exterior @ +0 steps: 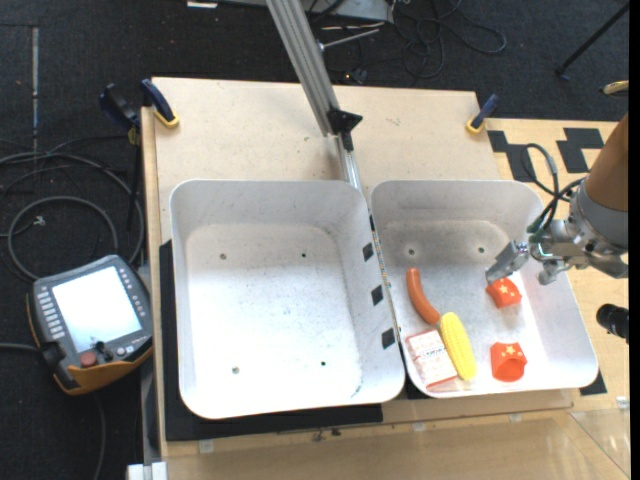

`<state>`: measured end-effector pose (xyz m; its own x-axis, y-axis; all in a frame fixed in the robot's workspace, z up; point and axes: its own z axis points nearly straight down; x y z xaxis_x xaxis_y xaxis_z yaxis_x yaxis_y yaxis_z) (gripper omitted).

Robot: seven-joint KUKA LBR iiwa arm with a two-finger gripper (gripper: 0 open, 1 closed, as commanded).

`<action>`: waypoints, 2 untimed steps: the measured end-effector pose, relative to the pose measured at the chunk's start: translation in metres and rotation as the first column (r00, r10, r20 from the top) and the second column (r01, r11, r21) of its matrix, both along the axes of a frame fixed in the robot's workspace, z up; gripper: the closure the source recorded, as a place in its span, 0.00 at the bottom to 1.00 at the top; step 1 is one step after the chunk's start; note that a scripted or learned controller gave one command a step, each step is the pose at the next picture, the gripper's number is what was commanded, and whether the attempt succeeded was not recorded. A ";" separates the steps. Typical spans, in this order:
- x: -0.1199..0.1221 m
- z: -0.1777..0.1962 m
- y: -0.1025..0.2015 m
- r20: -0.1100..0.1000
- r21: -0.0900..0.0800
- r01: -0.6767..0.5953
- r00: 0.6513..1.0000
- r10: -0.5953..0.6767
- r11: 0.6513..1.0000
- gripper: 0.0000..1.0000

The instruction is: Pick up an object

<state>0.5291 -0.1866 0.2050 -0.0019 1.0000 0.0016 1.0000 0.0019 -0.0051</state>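
Step in hand, by judgement: approach phase of a pick, nothing lifted yet. End effector [528, 260] poised over the right bin [440, 203], near its right wall, fingers spread apart with nothing between them; one finger reaching left at about the height of the upper orange block [504, 292], the other to the right. Upper orange block lying on the bin floor just below and beside the left finger, apparently the nearest candidate; touching or clear of the finger not resolvable from this slant. Other candidates in the same bin: lower orange block [509, 360] near the front right corner, yellow corn cob [456, 345] lying beside a small pink-and-white packet [429, 358], orange sausage [422, 296] lying diagonally mid-bin, its lower end close to the corn. Left bin [200, 208] on the bench [250, 128] with no objects seen in it. Next move likely to call for centring the open fingers over the upper orange block, descending to the floor, then closing; risk of nudging the block aside if descent is off-centre. Writing: packet carries print, too small to read; pendant [90, 320] on the floor at left with a lit screen, no legible text.
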 end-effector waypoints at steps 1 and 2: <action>0.001 0.002 0.000 0.004 -0.001 0.001 1.000 -0.001 1.000 0.00; 0.005 -0.060 0.005 -0.001 0.000 0.002 1.000 -0.002 1.000 0.00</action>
<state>0.5338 -0.1813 0.1453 0.0003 1.0000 0.0019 1.0000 -0.0003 -0.0059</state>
